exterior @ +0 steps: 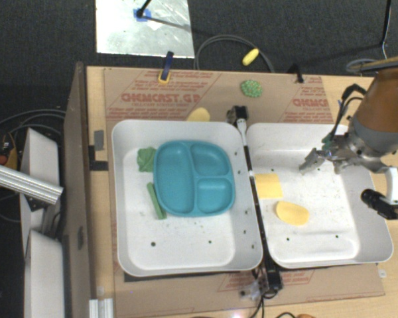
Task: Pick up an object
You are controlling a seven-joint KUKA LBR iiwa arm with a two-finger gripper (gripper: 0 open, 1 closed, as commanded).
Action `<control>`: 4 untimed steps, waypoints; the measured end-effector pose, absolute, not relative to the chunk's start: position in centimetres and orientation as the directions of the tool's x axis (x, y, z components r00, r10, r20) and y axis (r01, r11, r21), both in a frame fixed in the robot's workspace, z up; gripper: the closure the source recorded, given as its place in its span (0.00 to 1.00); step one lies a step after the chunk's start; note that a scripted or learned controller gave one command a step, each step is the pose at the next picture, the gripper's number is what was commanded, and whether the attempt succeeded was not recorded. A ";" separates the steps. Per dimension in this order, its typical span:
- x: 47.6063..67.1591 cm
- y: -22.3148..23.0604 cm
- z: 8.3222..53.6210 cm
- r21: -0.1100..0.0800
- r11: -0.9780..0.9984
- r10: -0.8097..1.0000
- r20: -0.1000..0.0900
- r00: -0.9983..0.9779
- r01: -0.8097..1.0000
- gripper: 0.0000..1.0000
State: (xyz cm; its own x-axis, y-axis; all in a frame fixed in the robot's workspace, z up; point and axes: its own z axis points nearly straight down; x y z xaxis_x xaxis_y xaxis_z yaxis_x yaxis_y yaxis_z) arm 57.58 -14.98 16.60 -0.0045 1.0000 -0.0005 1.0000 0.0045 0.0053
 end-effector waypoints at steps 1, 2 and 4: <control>52.8 -12.7 8.4 -0.007 0.001 1.000 0.003 -0.001 1.000 0.00; 60.6 -21.2 11.1 0.012 -0.001 1.000 -0.008 0.001 1.000 0.00; 52.3 -11.3 9.5 -0.011 0.005 1.000 0.004 -0.005 1.000 0.00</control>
